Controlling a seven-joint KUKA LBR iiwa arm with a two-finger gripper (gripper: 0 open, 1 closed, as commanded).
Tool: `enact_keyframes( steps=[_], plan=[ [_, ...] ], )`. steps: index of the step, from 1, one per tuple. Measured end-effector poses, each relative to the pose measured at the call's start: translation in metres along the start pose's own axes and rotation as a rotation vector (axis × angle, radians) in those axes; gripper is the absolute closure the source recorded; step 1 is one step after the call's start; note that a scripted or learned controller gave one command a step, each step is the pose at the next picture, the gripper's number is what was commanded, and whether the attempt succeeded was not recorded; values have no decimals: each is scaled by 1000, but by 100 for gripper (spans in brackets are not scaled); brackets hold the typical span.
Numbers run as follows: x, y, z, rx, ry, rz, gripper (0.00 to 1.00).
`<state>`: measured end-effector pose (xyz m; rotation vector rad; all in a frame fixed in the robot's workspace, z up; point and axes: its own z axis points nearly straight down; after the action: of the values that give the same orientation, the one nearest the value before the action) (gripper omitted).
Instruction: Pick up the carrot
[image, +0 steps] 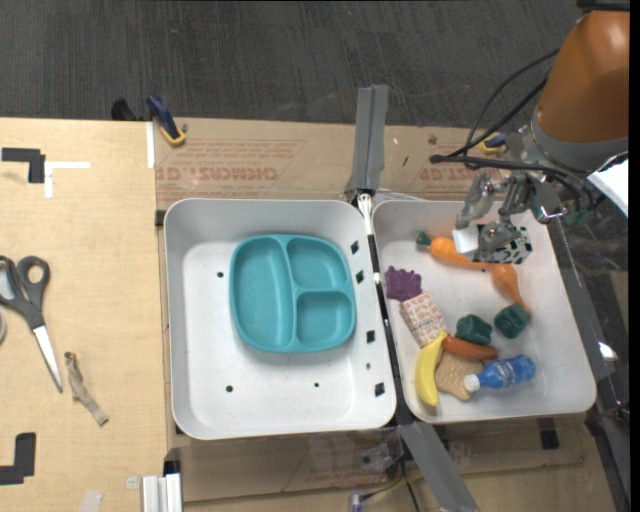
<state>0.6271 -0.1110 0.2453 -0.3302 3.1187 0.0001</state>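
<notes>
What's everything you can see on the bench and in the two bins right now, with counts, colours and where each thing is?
divided plate: 1, teal, middle of left bin
carrots: 2, orange; one at the top of right bin, the other just right of it
grapes: 1 bunch, purple, left side of right bin
wafer: 1, pink checked, below the grapes
green pieces: 2, dark green, centre of right bin; second to its right
banana: 1, yellow, lower left of right bin
bottle: 1, blue with white cap, lower right bin
scissors: 1, grey handles, bench at far left
clamp: 1, blue and yellow, above left bin
gripper: 1, grey, over the carrots
</notes>
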Motion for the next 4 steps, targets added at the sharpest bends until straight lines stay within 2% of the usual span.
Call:
enact_keyframes(
  steps=[1,2,3,4],
  plan=[
    [55,0,139,-1,4,-25,100],
    [54,0,139,-1,4,-27,0],
    [51,-82,57,1,0,173,0],
    [18,-103,124,2,-1,265,0]
  ],
)
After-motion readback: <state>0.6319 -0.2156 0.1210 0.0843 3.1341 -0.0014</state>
